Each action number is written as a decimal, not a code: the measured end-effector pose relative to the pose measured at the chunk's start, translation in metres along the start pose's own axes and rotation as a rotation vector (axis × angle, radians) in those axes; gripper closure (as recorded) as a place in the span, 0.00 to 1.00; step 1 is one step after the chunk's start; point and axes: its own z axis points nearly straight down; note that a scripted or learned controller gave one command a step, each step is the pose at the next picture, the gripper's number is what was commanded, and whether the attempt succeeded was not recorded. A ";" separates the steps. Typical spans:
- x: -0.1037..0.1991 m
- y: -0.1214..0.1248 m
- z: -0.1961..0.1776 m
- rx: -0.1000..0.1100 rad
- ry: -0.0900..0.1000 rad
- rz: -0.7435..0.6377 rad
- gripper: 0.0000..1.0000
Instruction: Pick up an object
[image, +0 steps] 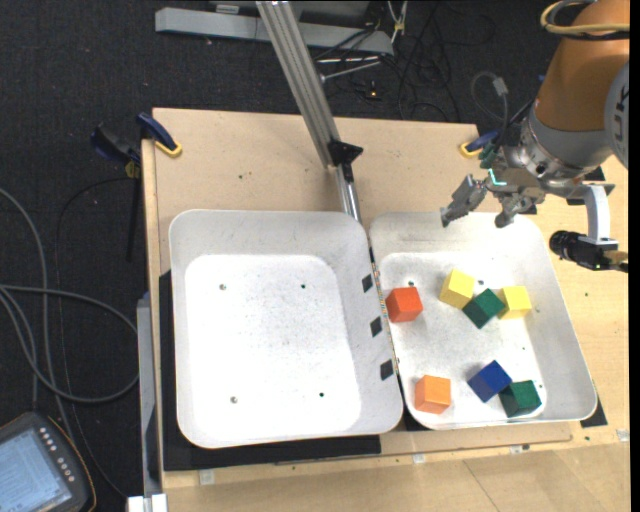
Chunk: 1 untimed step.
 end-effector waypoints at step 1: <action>0.000 0.001 -0.002 -0.004 -0.001 -0.001 0.00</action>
